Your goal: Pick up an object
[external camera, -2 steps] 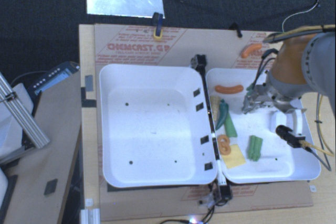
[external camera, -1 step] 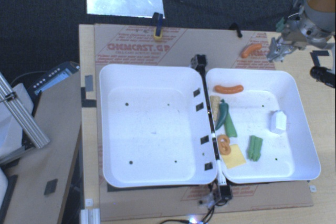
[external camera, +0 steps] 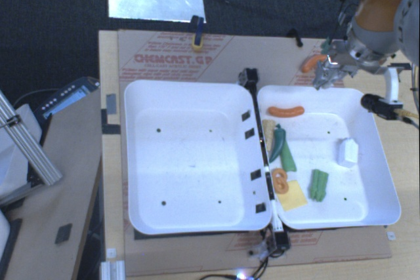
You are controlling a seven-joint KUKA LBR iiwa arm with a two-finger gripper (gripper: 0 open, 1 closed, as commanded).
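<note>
Camera view had the claw point(external camera: 323, 80) poised above the right bin's point(external camera: 377, 141) far rim with an orange sausage-like piece point(external camera: 312, 63) right beside it, whether gripped I could not tell, while another orange sausage point(external camera: 287, 111) lay below inside that bin.

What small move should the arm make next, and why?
Probably lower the gripper toward the orange sausage in the right bin. The gripper sits above that bin's far edge, apart from every object, and this sausage lies nearest to it, with free space around it.
</note>
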